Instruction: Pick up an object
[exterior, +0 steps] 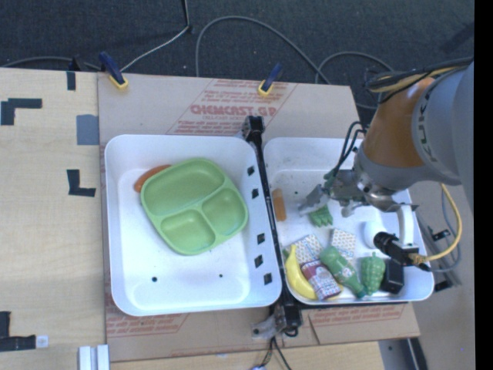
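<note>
The gripper (pixel 330 200) is lowered into the right bin (pixel 296 154), its fingers spread apart above a small green object (pixel 321 217). A descent and closing is judged next, toward six o'clock.

Brightness: even, fairly bright overhead light.
Glare: the white bins (pixel 115 230) look nearly washed out, with little surface detail.
Shadows: soft and short, a faint one under the green plate (pixel 192 205).
Sharpness: mildly soft throughout; small items look smeared.
Top: dark floor, low detail.
</note>
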Robot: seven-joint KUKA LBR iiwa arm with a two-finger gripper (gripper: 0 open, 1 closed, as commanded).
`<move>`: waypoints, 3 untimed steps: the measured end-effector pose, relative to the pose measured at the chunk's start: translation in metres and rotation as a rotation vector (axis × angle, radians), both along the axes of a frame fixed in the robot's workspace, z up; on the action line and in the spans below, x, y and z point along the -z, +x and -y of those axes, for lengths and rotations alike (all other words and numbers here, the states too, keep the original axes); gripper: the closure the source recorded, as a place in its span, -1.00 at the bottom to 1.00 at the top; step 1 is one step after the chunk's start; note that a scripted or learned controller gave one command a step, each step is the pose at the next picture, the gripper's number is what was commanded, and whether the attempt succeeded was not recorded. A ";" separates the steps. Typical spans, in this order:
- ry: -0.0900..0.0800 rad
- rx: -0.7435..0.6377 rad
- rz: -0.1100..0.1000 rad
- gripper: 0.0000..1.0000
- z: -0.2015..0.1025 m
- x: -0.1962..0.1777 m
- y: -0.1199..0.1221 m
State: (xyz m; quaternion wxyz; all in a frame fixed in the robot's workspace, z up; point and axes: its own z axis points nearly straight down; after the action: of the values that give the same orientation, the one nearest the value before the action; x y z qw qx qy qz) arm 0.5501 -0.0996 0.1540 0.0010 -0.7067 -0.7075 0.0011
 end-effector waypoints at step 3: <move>-0.001 0.001 0.002 -1.00 0.005 0.069 0.013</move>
State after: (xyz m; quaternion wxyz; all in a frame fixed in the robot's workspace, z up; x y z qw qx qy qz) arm 0.5630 -0.1049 0.0854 0.0000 -0.7069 -0.7073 0.0005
